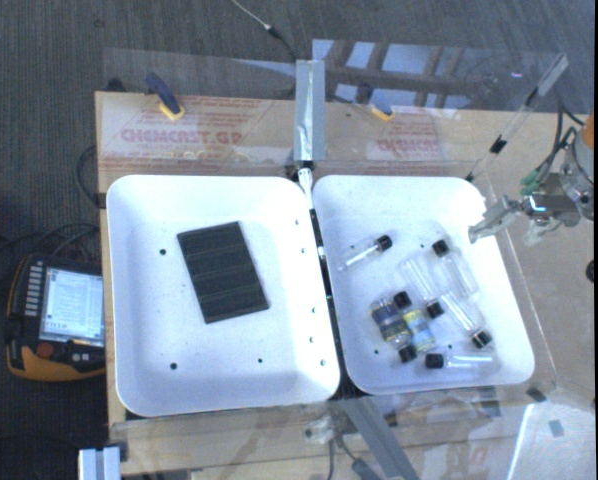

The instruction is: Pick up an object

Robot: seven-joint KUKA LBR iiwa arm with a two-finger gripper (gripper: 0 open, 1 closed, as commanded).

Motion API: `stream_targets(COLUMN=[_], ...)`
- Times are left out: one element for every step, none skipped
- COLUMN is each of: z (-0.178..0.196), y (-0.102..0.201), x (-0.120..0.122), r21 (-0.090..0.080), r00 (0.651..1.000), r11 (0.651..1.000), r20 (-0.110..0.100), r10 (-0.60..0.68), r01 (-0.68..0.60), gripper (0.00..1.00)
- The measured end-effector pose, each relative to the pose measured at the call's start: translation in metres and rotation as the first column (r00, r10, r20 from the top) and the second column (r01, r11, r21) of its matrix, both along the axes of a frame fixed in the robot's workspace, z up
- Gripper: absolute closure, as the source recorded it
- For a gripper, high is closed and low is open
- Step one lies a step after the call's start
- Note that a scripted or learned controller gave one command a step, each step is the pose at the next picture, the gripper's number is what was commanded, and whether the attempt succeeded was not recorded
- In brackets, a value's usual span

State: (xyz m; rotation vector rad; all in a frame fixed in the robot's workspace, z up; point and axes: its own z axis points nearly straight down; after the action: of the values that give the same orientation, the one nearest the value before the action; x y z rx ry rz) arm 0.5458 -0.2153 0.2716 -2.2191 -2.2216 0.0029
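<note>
Count: two white bins on worktop (119, 138), left bin (139, 368) far from fingers (489, 223), right bin (379, 193) just beside them. One dark ribbed slab (222, 271) in left bin, well apart from fingers. Clear vials with black caps in right bin: roughly eight, exact number unclear, glass bodies overlap. One lone vial (367, 251) left of fingers; rest in vial cluster (429, 318) below fingers. Two blue-orange clamps (165, 98) on back edge of worktop. One handheld pendant (59, 318) outside bins, farthest from fingers.

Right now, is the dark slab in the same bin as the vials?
No, the dark slab lies alone in the left bin, while the vials sit in the right bin.
</note>
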Motion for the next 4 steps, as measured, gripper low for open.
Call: stream_targets(z=[-0.144,-0.179,-0.18,-0.178], y=[0.004,0.0,-0.001,-0.002], x=[0.015,0.061,0.069,0.001], r21=[0.0,0.004,0.002,0.001], r00=[0.995,0.988,0.981,0.978], r11=[0.995,0.988,0.981,0.978], r20=[0.002,0.008,0.011,0.019], r10=[0.104,0.152,0.192,0.206], r01=[-0.104,-0.152,-0.192,-0.206], gripper=[0.0,0.0,0.0,0.0])
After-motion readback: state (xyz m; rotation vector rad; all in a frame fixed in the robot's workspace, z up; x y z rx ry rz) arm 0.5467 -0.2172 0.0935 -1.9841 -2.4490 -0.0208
